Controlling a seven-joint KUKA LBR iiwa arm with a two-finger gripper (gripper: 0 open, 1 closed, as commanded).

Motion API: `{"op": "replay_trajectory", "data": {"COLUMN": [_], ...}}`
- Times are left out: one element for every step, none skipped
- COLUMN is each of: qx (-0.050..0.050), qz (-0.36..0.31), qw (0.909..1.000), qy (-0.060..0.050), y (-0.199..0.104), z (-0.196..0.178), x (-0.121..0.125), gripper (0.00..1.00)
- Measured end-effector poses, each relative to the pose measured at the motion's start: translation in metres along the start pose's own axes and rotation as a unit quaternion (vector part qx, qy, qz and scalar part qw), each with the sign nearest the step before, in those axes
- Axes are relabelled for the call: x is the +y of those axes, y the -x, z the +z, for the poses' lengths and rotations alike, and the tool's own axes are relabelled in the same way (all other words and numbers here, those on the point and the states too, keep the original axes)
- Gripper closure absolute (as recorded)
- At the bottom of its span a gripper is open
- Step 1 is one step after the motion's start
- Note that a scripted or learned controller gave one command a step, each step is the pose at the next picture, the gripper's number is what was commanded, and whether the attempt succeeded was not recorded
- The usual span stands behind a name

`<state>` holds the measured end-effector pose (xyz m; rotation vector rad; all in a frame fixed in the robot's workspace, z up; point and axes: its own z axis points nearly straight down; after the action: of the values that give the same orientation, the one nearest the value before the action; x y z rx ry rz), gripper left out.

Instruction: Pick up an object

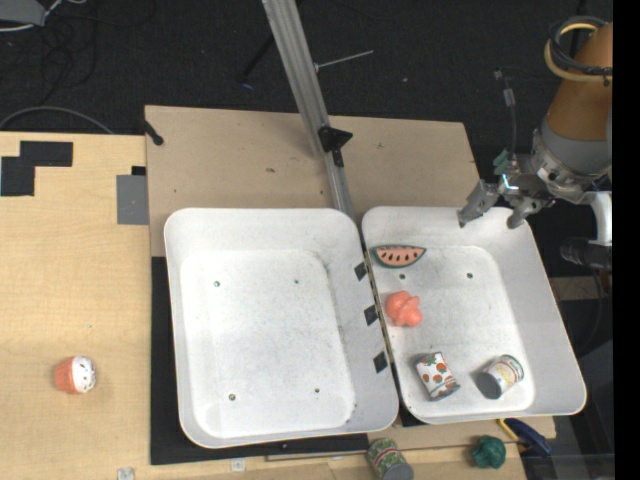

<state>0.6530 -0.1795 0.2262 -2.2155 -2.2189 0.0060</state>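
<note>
End effector (497,204) spread wide, nothing between its fingers, over right bin (530,268) far rim. Watermelon slice (399,256), pink lump (404,309) along its left wall; carton (436,376), can (499,376) near front edge; centre open.

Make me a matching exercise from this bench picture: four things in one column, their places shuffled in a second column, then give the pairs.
Things:
1. red watermelon slice toy
2. pink crumpled lump
3. silver tin can lying on its side
4. orange and white ball

Places:
A. right bin's near right corner
B. wooden surface left of both bins
C. right bin's far left corner
D. right bin's left side, midway

Pairs: 1-C, 2-D, 3-A, 4-B
</note>
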Motion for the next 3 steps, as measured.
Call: {"op": "replay_trajectory", "data": {"qx": [-0.001,0.0,0.0], "qz": [-0.001,0.0,0.0], "qw": [1.0,1.0,1.0], "qy": [0.002,0.0,0.0], "y": [0.0,-0.01,-0.01], "z": [-0.003,0.046,0.09], "x": [0.001,0.0,-0.002], "gripper": [0.0,0.0,0.0]}}
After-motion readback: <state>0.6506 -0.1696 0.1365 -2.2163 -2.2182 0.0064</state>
